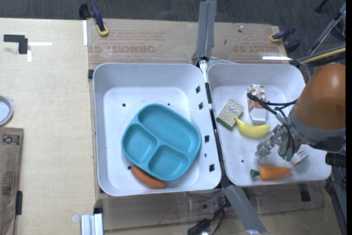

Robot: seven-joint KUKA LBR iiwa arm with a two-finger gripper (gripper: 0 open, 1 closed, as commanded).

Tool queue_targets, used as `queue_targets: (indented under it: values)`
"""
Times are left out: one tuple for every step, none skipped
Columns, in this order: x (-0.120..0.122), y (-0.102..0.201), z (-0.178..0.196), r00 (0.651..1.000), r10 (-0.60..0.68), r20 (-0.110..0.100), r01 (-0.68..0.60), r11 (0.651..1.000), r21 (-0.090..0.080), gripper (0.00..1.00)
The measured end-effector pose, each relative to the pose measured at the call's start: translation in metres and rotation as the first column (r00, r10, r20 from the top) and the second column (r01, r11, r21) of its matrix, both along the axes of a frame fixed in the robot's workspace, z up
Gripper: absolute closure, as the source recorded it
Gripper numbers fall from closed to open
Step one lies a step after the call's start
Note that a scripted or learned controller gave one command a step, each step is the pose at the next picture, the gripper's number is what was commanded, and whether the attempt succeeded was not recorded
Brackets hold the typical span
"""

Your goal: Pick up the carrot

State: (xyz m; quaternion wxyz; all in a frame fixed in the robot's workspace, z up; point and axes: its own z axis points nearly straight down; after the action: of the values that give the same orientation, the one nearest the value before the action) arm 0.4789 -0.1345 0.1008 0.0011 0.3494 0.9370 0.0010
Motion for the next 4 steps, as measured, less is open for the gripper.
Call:
queue_targets:
  values:
    - [-0.001, 0.021, 0.019, 0.999, 0.054, 0.000, -0.054, 0.999, -0.001, 1.00]
    - [-0.001, 0.021, 0.019, 0.999, 0.054, -0.001, -0.054, 0.999, -0.001, 0.00]
    - [-0.001, -0.014, -0.009, 0.977, 0.214, -0.003, -0.214, 0.977, 0.000, 0.00]
    - [0.000, -0.014, 0.000, 0.978, 0.211, 0.000, -0.211, 0.978, -0.001, 1.00]
